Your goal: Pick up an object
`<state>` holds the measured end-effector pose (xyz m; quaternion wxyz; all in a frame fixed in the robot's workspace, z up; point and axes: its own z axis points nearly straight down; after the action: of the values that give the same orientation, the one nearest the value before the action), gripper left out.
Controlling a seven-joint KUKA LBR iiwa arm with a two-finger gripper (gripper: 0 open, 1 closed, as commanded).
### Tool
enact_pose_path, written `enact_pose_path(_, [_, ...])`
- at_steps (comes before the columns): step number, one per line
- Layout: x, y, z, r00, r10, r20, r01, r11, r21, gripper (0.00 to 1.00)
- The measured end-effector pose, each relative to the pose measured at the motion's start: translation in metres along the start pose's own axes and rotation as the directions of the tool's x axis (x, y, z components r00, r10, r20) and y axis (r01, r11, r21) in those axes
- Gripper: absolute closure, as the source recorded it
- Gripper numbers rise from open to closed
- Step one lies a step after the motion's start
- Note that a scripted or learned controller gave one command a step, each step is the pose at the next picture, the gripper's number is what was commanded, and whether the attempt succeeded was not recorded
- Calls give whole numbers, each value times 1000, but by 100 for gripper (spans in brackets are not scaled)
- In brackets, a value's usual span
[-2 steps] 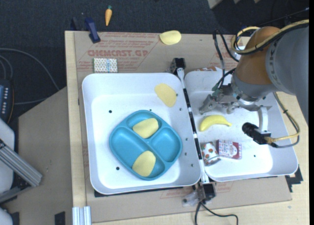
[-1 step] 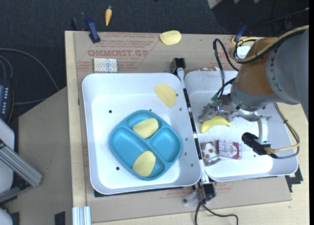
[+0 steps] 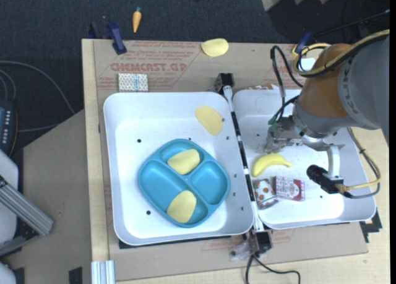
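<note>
In the right bin (image 3: pixel 346 211) a yellow banana (image 3: pixel 270 164) lies near the left wall. A red and white snack packet (image 3: pixel 281 189) lies just below the banana. My gripper (image 3: pixel 276 140) hangs low over the right bin, directly above the banana's upper end and very close to it. The grey arm with its orange band (image 3: pixel 322 94) rises behind the gripper and hides the bin's upper right part. Nothing is visibly held.
The left bin (image 3: pixel 124 128) holds a blue divided tray (image 3: pixel 213 187) with two yellow pieces, and a yellow slice (image 3: pixel 209 119) near its top right. On the bench lie a yellow piece (image 3: pixel 215 47), a small packet (image 3: pixel 133 81) and a blue clip (image 3: pixel 116 37). A black cable plug (image 3: pixel 322 177) hangs over the right bin.
</note>
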<state>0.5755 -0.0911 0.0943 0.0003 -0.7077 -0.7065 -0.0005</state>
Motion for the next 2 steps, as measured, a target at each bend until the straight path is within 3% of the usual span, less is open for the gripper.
enact_pose_path(1, [0,0,0,1000,0,0,0,1000,1,0])
enact_pose_path(2, [-8,-45,10,1000,-1,0,1,1000,2,0])
